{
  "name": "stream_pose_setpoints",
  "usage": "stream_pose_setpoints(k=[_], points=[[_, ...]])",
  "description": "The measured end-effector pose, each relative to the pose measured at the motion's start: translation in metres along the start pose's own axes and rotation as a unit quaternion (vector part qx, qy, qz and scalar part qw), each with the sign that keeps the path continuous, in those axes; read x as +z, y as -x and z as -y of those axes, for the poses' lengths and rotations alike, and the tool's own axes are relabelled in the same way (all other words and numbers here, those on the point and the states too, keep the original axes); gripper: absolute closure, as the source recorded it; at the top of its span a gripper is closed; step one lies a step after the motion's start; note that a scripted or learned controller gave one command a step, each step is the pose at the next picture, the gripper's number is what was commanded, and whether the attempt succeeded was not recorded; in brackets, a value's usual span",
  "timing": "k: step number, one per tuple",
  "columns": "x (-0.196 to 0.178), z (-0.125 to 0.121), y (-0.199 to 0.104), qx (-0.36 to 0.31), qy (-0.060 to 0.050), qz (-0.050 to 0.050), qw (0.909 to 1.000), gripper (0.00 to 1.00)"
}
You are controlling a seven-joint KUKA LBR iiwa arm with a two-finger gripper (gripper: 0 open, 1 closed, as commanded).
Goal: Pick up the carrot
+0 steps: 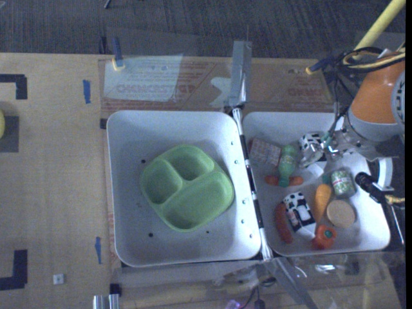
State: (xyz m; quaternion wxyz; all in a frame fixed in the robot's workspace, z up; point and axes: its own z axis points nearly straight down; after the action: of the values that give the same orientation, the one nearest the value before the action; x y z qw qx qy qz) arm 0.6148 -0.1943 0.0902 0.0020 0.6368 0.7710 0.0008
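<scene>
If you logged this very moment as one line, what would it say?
goal: pick up carrot | carrot: lying in right bin, untouched | hand: above bin's far side, apart from carrot | left bin: green plate

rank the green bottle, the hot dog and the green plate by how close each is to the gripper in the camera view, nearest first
1. green bottle, right bin, just left of the gripper
2. hot dog, near front of the right bin
3. green plate, in the left bin, farthest
</scene>
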Motion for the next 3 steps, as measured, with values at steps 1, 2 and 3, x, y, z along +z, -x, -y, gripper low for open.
stream_pose_setpoints(k=[1,2,3], points=[[0.004,0.070,-0.014,0.037,0.000,0.000,0.9993,0.00],[-0.001,0.115,-0.006,0.197,0.005,-0.009,0.9803,0.00],[-0.008,0.119,-0.001,0.201,0.003,-0.003,0.9796,1.00]])
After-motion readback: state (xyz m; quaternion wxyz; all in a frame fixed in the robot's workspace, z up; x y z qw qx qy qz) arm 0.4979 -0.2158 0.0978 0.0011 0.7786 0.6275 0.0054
